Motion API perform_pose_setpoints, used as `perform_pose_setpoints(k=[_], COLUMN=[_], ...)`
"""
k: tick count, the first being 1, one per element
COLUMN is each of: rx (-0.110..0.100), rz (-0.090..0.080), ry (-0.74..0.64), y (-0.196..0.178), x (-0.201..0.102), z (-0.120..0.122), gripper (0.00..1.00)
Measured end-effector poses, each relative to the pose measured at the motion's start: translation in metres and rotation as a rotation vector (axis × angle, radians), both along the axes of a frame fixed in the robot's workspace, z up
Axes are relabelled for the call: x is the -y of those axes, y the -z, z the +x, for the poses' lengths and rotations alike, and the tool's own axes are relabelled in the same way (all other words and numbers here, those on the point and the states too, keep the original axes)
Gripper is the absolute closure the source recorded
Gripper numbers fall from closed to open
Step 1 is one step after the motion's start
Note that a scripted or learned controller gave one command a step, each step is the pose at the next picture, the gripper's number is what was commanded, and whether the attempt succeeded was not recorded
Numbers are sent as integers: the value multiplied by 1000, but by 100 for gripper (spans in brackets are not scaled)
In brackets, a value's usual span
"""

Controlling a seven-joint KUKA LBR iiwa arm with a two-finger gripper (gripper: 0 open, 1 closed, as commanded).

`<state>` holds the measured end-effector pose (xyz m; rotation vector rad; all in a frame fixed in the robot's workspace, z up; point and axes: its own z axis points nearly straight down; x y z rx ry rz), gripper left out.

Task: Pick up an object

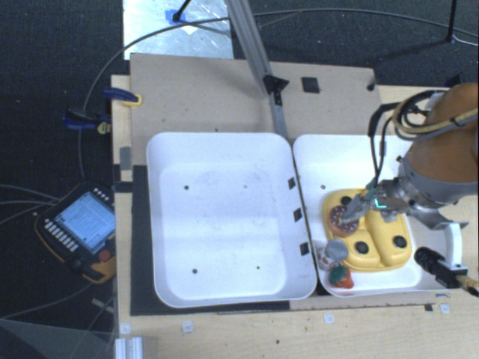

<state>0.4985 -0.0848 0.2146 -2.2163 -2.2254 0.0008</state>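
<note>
Nearest the lower edge, the tabletop (224, 316) shows as a tan board with small white tags along its front. On it sit two shallow white bins side by side. At the front corner of the right bin (329, 167), close to the wall shared with its neighbour, lies a small red and green object (342, 277), and touching it just behind is a small grey and white object (334, 252). Beside these, filling much of the right bin's front half, rests a yellow toy (374, 241) with dark round spots on its top. A brownish round piece (340, 217) sits on the toy's left end.

Over that same left part of the toy hangs the end effector (359, 208), reaching in from the right on the grey arm (434, 185), whose orange band (453, 107) shows above the wrist. A small green light glows near the tip. Whether its fingers are spread or pressed together cannot be told, and nothing can be seen gripped between them.

The left bin (221, 215) lies across the dividing wall, well apart from the toy. Left of the tabletop, on the dark floor, lies a handheld control pendant (81, 226) with a lit blue screen. Farther back, a grey pole (251, 36) slants up from the board's far edge, and black cables (337, 17) trail over the dark carpet.
</note>
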Motion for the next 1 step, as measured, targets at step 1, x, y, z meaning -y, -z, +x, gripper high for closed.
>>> perform_pose_setpoints(k=[1], rx=[2], rz=[0], ry=[0], y=[-1], x=[0], z=[1], gripper=[0])
